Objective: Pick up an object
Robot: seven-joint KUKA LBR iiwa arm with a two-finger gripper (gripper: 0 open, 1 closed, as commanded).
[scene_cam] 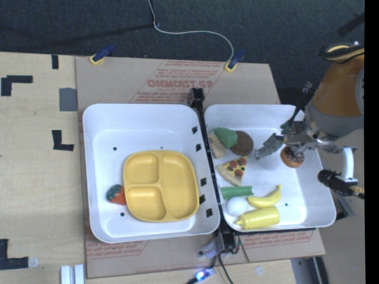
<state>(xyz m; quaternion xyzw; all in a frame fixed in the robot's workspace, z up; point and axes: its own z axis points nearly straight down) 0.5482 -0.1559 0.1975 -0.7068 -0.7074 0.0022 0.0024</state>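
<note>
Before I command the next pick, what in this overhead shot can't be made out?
- Grey two-finger gripper: too small and blurred in the camera view to tell open from shut.
- Small brown round object: partly behind the wrist; identity unclear.
- Red-and-green toy: partly hidden by the yellow divided plate.

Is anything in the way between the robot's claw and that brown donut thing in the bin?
Nothing visible is. The gripper sits over the right bin, and the small brown donut-like toy lies right beside it on bare white floor. The other toys, like the pizza slice, lie off to the left.
</note>
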